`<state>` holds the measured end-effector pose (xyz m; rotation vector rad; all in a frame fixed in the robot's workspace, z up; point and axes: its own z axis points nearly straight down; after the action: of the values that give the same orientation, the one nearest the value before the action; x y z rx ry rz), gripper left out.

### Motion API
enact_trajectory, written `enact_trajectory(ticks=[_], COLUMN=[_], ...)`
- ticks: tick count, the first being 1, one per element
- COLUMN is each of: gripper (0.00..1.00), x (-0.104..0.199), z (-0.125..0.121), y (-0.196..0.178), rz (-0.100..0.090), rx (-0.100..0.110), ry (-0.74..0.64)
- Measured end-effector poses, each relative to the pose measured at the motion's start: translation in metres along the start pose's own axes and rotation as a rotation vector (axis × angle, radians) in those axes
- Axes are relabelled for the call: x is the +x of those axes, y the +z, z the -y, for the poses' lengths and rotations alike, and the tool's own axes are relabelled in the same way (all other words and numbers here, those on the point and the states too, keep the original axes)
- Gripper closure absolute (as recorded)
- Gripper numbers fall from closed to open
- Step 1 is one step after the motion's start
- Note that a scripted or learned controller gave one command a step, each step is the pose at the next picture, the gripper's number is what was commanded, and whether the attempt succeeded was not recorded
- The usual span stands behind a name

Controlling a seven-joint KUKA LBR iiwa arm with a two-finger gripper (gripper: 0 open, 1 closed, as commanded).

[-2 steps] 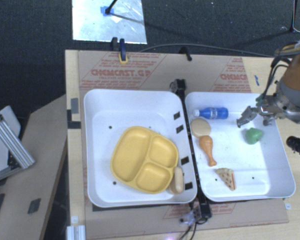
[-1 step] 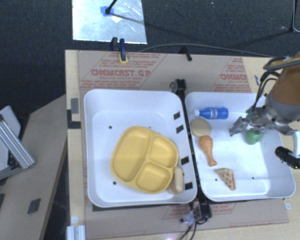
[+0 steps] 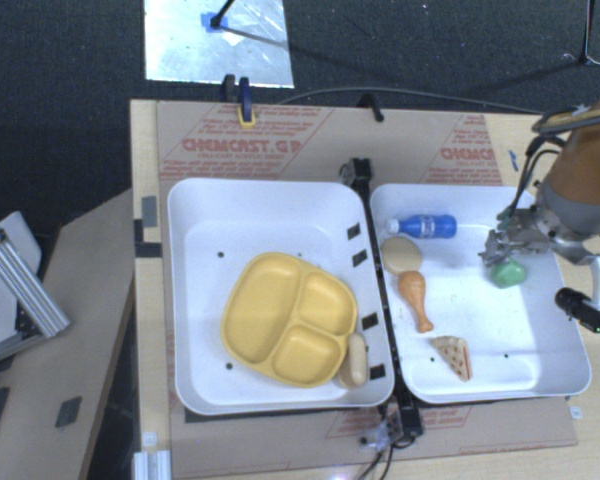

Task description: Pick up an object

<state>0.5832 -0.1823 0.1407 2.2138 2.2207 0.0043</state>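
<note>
The right bin (image 3: 555, 363) holds a blue bottle (image 3: 425, 226) lying on its side, a round beige piece (image 3: 401, 256), a brown drumstick (image 3: 415, 299), a wedge-shaped sandwich piece (image 3: 452, 355) and a green ball-like object (image 3: 509, 273). My gripper (image 3: 500, 252) hangs over the bin's right side, directly above and touching or nearly touching the green object. The wrist hides the contact, so a hold on it cannot be made out.
The left bin (image 3: 205, 268) holds a yellow divided plate (image 3: 290, 318) with a tan roll-shaped piece (image 3: 355, 360) at its lower right edge. A black divider with clips (image 3: 372, 268) runs between the bins. A black cable fitting (image 3: 580, 311) sticks out at the right rim.
</note>
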Motion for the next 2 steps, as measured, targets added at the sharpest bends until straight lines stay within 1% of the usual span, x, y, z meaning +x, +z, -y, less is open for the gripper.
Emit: enact_trajectory(ticks=[1, 2], gripper=[1.00, 1.00], x=[0.000, 0.000], z=[-0.003, -0.004], y=[-0.065, -0.091], rz=[0.000, 0.000], rx=[-0.002, 0.001], ry=[-0.001, -0.001])
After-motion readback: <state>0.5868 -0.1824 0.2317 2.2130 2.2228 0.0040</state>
